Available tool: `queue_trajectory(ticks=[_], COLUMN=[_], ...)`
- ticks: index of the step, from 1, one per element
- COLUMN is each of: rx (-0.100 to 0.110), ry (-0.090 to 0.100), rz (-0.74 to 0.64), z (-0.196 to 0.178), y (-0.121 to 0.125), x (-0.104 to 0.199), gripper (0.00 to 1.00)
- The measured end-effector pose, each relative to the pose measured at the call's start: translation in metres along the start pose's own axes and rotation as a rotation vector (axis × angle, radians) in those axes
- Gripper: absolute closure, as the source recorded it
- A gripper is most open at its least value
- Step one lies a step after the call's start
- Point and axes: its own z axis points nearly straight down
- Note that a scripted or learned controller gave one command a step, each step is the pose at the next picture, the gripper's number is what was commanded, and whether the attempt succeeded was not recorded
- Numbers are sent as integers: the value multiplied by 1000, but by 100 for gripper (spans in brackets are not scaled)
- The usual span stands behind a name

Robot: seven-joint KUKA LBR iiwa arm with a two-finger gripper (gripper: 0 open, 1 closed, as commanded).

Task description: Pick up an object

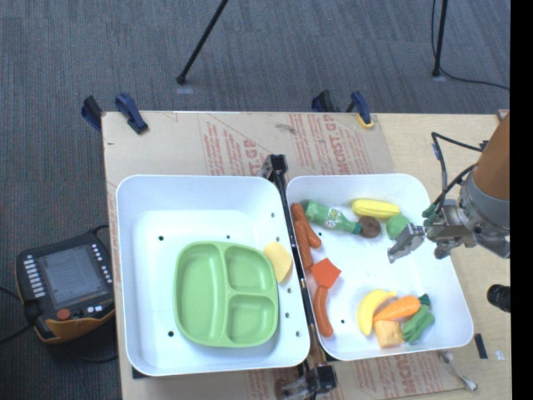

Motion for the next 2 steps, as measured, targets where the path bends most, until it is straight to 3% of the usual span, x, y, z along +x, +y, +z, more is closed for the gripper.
queue_trajectory(ticks=[1, 2], rx=[-13, 0], ry=[-1, 0], rz=[-51, 60], z=[166, 169], y=[-20, 35], x=[58, 54], gripper=[0, 0])
